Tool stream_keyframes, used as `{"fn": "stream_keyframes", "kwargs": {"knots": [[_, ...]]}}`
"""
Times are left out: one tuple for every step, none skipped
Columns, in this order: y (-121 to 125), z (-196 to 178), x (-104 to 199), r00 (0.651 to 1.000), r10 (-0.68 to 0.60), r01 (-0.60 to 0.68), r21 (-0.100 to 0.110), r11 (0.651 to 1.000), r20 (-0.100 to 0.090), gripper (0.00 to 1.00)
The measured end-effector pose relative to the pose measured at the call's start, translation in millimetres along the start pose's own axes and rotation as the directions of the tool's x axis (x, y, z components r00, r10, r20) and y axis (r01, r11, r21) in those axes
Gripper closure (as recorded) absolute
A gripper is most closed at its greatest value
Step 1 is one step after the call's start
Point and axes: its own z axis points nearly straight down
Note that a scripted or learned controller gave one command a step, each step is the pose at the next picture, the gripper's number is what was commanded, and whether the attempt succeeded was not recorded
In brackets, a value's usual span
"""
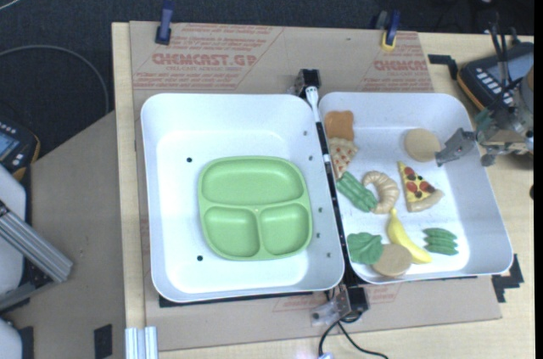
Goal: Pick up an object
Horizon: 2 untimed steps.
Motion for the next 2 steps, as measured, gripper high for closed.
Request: {"fn": "stream_keyframes", "kwargs": {"knots": [[-34.1,104.7,73.2,1.000,-0.004,0.004,0.012,1.000,-0.007,0.00],[-31.2,98.7,68.1,1.000,0.000,0.000,0.000,1.000,0.000,0.00]]}}
